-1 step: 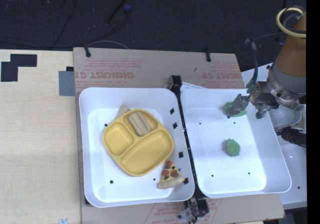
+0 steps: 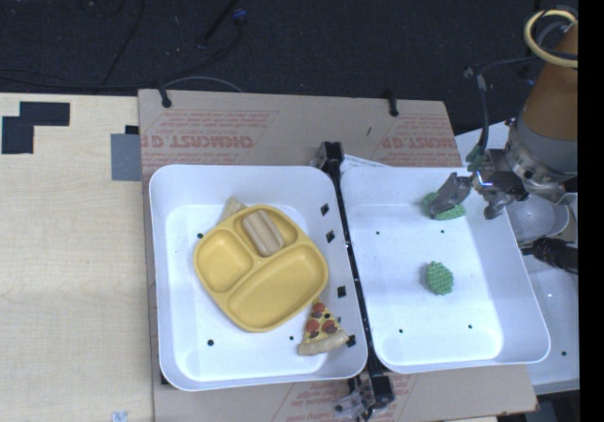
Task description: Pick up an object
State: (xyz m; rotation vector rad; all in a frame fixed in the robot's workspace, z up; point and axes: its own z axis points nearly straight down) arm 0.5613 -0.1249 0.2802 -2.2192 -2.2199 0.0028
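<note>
White plastic, both bins, side by side on brown cardboard. Nearest the camera in the left bin [image 2: 179,316]: a toy pizza slice [image 2: 322,331] lying flat by the front right corner — long axis running low-left to up-right, crust at the lower left, tip pointing up and slightly right toward the divider. Just behind it, touching or nearly so, a yellow divided plate [image 2: 274,293] set at a slant, three compartments. A tan hot dog bun [image 2: 263,231] lies in the far compartment, long axis running from far-left to near-right.

Right bin [image 2: 491,335]: a green knobbly ball [image 2: 438,278], roundish, no clear long axis, sitting alone near the middle of the floor.

Farther back, near the bin's far right corner — the gripper [image 2: 469,195], reaching in from the right. Fingers spread wide; the left one rests against a small green piece [image 2: 449,211] at the far wall, but the piece is not seen between the fingers. Its shape is too small to tell.

Behind, the grey arm [image 2: 547,142] with its orange band.
</note>
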